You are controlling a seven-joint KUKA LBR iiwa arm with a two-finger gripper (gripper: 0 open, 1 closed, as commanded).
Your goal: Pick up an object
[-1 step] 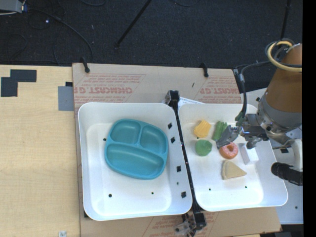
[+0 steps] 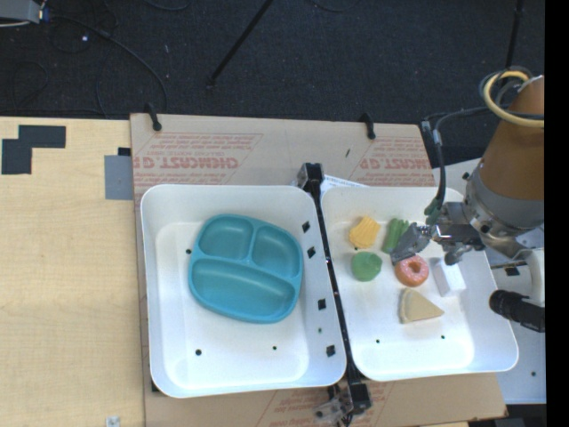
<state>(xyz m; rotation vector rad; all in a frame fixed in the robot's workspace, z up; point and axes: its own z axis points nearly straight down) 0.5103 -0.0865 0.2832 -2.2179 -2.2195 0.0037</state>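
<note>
1. End effector (image 2: 414, 242) hangs low in the right bin (image 2: 480, 363), just above the donut (image 2: 412, 271); I cannot tell its grip state.
2. Nearby lie a corn piece (image 2: 364, 232), a green pod (image 2: 394, 233), a green ball (image 2: 365, 266) and a wedge (image 2: 418, 307).
3. Left bin (image 2: 169, 363) holds a teal tray (image 2: 246, 268).

A single fixed camera looks down at a slant from above the bench's near side. It frames both white bins, left bin (image 2: 169, 238) and right bin (image 2: 480, 345), with dark floor beyond the far edge.
</note>
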